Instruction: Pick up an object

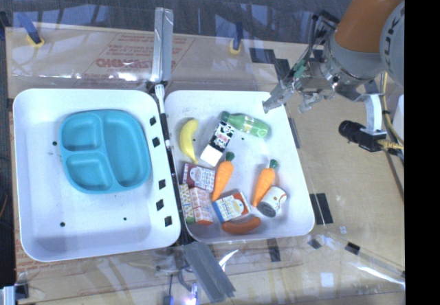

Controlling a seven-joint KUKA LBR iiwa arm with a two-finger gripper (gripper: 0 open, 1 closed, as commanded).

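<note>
No legible text on any item

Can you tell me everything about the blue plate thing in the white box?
The blue tray is a light blue divided plate that looks like plastic, with rounded corners and three sunken compartments: two on its left side, one long one on its right. It lies flat, right side up, slightly turned, in the upper middle of the left bin, resting on that bin's white floor. Nothing lies in it.
</note>
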